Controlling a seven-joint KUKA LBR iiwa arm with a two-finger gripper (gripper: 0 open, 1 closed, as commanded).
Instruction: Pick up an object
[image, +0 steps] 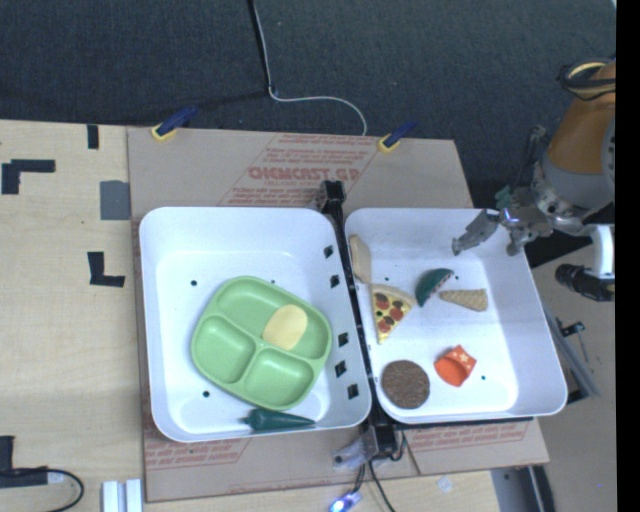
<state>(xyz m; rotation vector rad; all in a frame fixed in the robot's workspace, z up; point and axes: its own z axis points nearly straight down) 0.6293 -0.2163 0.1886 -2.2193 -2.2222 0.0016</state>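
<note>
pincer (493, 232): fingers spread wide, holding nothing, over right bin (530, 330) far edge
candidates: pizza slice (389, 310), red piece (455, 365), brown disc (405, 383)
left bin (165, 300): green plate (261, 343)

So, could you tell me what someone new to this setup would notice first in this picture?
Probably the green divided plate in the left bin, with a pale yellow piece lying on it. Next come the toy foods scattered in the right bin: a pizza slice, a brown round patty and a red piece. The gripper hangs over that bin's upper right part, above the food.
</note>
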